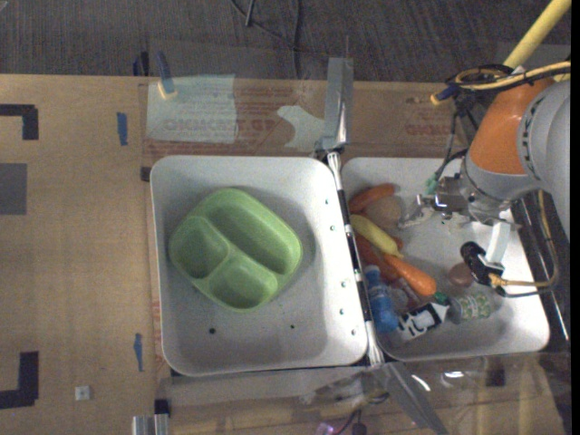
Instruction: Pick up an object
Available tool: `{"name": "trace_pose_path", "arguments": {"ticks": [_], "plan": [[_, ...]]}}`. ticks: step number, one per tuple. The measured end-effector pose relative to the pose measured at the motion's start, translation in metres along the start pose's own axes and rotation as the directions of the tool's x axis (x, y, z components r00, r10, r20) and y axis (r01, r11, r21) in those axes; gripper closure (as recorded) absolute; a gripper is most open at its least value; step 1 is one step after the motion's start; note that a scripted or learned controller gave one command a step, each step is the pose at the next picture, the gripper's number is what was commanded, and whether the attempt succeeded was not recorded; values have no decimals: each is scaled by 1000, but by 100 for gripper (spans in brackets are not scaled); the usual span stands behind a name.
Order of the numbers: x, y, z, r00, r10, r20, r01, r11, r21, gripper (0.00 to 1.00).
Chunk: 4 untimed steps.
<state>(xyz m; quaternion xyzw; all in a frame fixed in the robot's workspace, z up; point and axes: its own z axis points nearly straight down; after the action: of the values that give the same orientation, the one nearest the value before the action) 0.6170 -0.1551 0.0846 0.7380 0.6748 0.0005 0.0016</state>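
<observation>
Wooden bench (72, 270) — two white bins (272, 333) — carpeted floor (109, 12).

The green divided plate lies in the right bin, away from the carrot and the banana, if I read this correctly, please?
Not quite: the camera view shows the green divided plate in the left bin, away from the carrot and banana, which lie in the right bin.

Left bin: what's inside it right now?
The left bin holds one green divided plate with three compartments, lying tilted toward the bin's back left. Whatever lies beneath the plate is covered.
</observation>
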Motion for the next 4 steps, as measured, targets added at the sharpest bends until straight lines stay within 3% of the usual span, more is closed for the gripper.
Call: {"name": "trace_pose_path", "arguments": {"ticks": [1, 2, 3, 4], "plan": [[-4, 52, 1, 997, 83, 0, -83, 997, 3, 0], [-52, 56, -60, 975, 221, 1, -221, 975, 4, 0], [50, 39, 1, 988, 152, -1, -152, 988, 2, 0], [-15, 52, -28, 995, 104, 0, -104, 995, 3, 0]]}}
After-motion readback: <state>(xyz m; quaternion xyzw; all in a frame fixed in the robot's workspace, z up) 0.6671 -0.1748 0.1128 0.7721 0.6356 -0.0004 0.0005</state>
